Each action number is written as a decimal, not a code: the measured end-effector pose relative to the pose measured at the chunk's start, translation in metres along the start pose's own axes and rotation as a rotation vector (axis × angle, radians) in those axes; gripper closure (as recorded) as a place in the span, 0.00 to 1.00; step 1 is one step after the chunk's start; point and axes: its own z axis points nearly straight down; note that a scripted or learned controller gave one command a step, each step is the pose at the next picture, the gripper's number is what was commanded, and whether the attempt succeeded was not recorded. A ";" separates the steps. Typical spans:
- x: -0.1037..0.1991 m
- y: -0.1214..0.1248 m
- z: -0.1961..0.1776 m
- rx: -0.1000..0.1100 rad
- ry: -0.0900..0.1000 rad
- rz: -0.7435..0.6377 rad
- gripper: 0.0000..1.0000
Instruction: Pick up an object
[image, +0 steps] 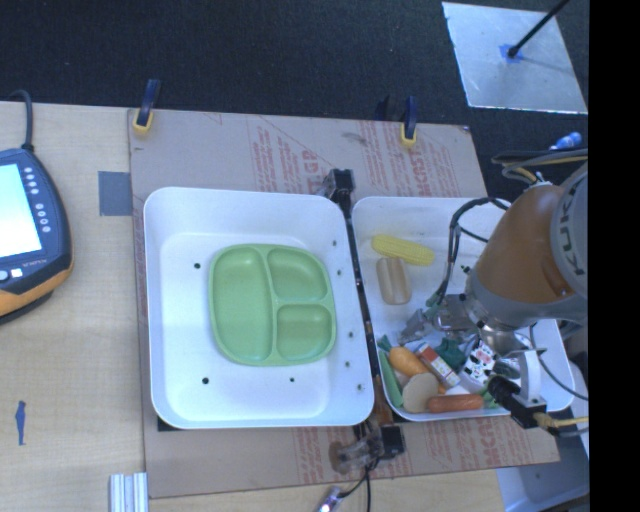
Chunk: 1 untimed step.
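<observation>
The right white bin (400, 213) holds a yellow corn cob (402, 249), a tan bread-roll shape (393, 280), an orange piece (406, 361), a pale round piece (420, 388), a red sausage (454, 404) and some green and red-white bits. My gripper (447, 340) hangs low over the middle of that bin, among the crowded items at its near side. The orange-banded wrist (520, 250) covers the bin's right half. I see nothing clearly held between the fingers.
The left white bin (170, 300) carries a green divided plate (272, 303). A teach pendant (25, 225) lies at the left of the bench. Blue-yellow clamps (146, 108) hold the cardboard at the back edge.
</observation>
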 end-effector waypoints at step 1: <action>0.018 0.102 -0.102 -0.006 -0.001 0.000 0.00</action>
